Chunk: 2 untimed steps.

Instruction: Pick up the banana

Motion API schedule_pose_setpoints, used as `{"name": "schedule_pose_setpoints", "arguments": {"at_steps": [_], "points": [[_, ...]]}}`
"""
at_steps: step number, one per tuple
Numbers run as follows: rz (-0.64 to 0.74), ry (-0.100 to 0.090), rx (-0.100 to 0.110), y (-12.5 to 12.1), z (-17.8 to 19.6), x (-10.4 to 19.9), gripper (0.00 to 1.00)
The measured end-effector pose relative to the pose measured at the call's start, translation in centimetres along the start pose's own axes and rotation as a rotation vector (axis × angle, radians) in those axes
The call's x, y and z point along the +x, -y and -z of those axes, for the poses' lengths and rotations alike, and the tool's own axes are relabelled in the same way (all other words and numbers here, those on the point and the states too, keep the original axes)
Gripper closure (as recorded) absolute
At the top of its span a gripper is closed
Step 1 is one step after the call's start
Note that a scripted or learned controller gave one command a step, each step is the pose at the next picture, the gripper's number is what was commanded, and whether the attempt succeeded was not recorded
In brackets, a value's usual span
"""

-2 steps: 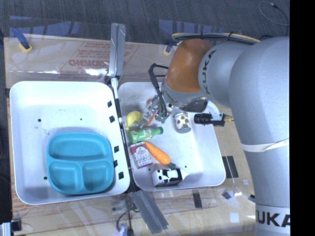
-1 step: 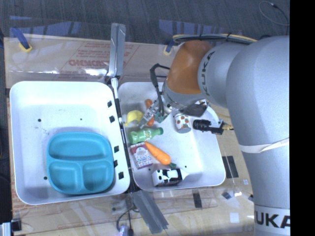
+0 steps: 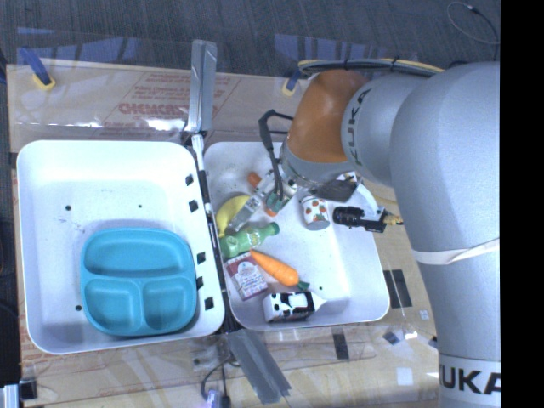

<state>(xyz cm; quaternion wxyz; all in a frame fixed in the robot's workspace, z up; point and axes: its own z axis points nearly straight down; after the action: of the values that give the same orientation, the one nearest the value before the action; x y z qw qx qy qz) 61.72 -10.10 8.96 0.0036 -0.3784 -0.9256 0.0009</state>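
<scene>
The yellow banana [image 3: 226, 212] lies in the right bin [image 3: 357, 300], against its left wall. My gripper [image 3: 254, 206] reaches down from the arm's orange-banded wrist [image 3: 321, 126] and sits right at the banana's right side, partly covering it. Whether it touches the banana I cannot tell. Just below the banana lies a green bottle [image 3: 249, 239].
The right bin also holds an orange carrot [image 3: 275, 268], a red packet [image 3: 246, 279], a black-and-white cow toy [image 3: 289, 306] and a spotted white cup [image 3: 314, 213]. A blue divided tray [image 3: 140, 280] lies in the left bin [image 3: 51, 177]. The arm's grey body rises on the right.
</scene>
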Motion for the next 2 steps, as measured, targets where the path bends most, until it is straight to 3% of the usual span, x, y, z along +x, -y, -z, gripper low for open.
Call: {"name": "schedule_pose_setpoints", "arguments": {"at_steps": [1, 2], "points": [[-0.172, 0.001, 0.0, -1.02, 0.02, -1.95, 0.0], [-0.198, -0.017, 0.022, -1.89, -0.1, -2.65, 0.0]]}}
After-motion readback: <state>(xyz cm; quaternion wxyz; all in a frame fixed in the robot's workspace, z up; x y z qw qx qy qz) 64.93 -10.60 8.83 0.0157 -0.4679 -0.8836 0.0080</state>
